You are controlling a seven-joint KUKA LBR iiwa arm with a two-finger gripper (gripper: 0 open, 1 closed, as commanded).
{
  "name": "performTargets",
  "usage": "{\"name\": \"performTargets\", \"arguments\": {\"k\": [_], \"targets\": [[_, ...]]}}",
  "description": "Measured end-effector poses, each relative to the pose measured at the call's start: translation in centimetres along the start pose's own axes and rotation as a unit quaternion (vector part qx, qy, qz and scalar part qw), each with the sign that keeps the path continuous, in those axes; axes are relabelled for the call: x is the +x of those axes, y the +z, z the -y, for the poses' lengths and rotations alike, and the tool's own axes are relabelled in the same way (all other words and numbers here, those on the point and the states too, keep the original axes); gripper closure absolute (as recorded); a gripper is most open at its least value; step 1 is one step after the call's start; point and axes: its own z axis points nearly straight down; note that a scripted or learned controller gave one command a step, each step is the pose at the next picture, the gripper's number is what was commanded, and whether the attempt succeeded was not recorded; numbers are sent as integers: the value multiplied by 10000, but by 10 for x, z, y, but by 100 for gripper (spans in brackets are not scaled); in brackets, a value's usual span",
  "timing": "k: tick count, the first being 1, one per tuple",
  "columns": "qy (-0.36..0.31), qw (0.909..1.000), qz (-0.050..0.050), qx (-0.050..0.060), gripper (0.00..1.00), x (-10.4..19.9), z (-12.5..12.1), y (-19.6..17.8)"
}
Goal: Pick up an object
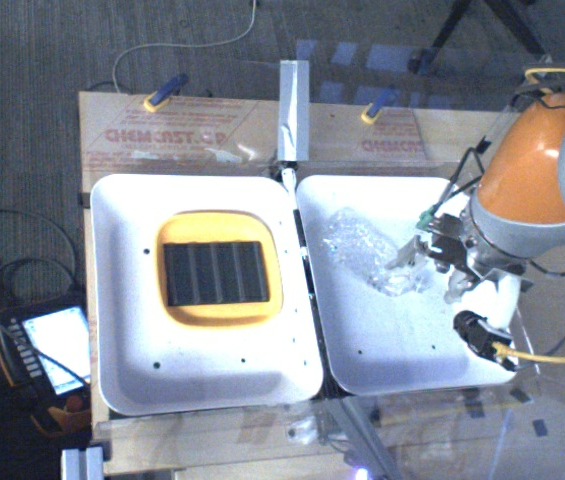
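Clear crinkled plastic wrap (367,253) lies mid-floor in the right bin (362,353), toward its far edge. The gripper (424,258) reaches its near-right end; whether its jaws are open, I cannot tell. The left bin (122,368) holds a yellow tray (218,270).

My view is evenly lit and slightly soft; the white bins (202,388) glare, and the floor stays dim.
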Motion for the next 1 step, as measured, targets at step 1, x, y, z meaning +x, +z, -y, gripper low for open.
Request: {"name": "performTargets", "arguments": {"k": [1], "targets": [[-612,9981,2,-12,0,-34,-18,-2]]}}
